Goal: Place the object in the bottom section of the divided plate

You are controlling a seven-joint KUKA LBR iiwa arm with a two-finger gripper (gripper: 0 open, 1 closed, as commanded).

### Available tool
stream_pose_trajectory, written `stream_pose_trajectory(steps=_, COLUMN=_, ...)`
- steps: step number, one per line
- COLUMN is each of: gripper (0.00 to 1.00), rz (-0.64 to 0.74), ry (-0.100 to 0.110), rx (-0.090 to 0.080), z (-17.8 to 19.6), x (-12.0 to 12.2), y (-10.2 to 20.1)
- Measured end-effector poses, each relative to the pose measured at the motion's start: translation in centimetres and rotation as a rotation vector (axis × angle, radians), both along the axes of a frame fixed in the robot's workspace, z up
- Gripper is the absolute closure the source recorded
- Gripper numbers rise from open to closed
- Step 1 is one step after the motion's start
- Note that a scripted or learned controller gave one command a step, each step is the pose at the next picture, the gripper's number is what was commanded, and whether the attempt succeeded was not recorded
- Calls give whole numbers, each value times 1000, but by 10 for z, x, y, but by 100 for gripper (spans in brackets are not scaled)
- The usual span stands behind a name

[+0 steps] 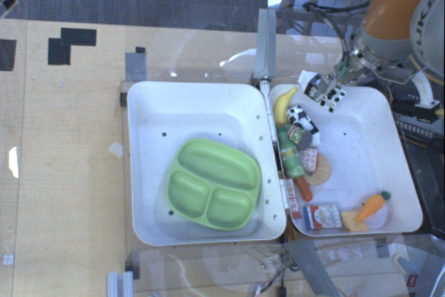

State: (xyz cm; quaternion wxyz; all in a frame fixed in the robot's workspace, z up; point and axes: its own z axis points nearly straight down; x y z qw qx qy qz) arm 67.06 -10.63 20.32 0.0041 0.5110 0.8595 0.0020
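Two white bins sit side by side on the table (pixel 62 149). The left bin (pixel 149 122) carries a green divided plate (pixel 213 182), lying toward that bin's near edge; the right bin (pixel 375 149) carries the loose toys. The arm (pixel 403 3) comes in over the right bin's far edge, and its hand (pixel 327 90) hangs above that bin's far left corner. Whether the hand is apart or together I cannot tell, and nothing shows clamped in it.

Just beside the hand lie a yellow banana (pixel 283 106) and a small black-and-white toy (pixel 300 117), so the step in hand looks like picking from the pile along the right bin's left wall; which piece is meant is unclear. That pile is tightly packed: a green packet (pixel 290 153), a round tan biscuit (pixel 320 169) and a red sausage-like piece (pixel 304 188) all touch or overlap. A good grasp would come straight down on one piece, clear of the bin wall and its neighbours. A carrot (pixel 372 206) and a small box (pixel 323 216) lie apart near the near edge and would be easier.

The plate has one long section on its far side and two smaller ones on its near side. The drop should land in the near part, low and centred, so nothing rolls over a ridge.
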Motion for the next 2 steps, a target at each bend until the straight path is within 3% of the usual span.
stream_pose_trajectory(steps=1, gripper=100, rz=245, ry=3, rx=0, z=-18, x=-17, y=76)
stream_pose_trajectory(steps=2, gripper=100, rz=213, ry=2, rx=1, z=-17, x=-58, y=131)
